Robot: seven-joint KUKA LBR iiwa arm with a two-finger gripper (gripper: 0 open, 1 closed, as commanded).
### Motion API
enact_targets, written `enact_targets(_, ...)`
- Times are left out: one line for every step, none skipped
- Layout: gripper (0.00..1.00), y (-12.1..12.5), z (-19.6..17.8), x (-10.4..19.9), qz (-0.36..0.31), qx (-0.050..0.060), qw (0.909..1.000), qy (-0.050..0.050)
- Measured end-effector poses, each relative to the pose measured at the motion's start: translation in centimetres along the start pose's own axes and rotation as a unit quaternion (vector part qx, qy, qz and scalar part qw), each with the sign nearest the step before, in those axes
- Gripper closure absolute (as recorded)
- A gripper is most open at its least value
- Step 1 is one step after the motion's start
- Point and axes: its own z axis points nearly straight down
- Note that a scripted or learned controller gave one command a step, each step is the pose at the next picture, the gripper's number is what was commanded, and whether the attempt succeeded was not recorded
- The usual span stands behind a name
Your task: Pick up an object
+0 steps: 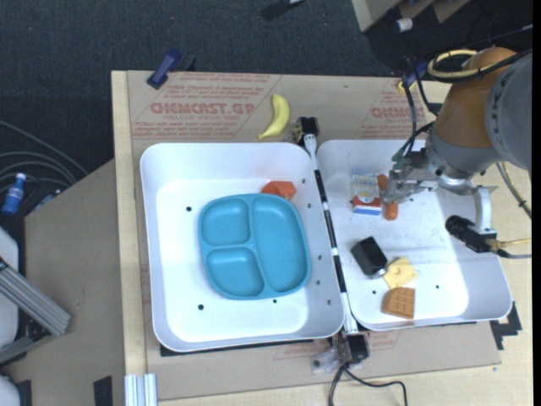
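Overhead, the left bin (169,252) holds a blue divided plate (254,245) with an orange piece (281,189) at its far edge. Over the right bin (473,299), the gripper (396,189) hangs low beside a small carton (365,194) and a red sausage (390,210); its grip cannot be told. Nearer lie a black block (369,255), cheese (401,271) and a waffle (400,302).

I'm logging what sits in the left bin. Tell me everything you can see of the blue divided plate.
The blue plate is a light blue tray with rounded corners, looking like smooth plastic. Raised ridges split it into three compartments: two smaller ones on its left side and one long one on its right. It lies flat, turned slightly askew, near the middle of the left bin. Nothing lies in its compartments. A small orange object sits at its far edge, very close or touching; I cannot tell which.
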Motion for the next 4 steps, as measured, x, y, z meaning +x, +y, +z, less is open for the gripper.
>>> enact_targets(0.00,0.0,0.0,0.0,0.000,0.000,1.0000,0.000)
enact_targets(0.00,4.4,2.6,0.9,0.001,0.000,1.0000,0.000)
enact_targets(1.00,4.6,1.4,0.9,0.001,-0.004,1.0000,-0.001)
enact_targets(1.00,-2.9,-7.6,8.9,0.001,0.003,1.0000,0.002)
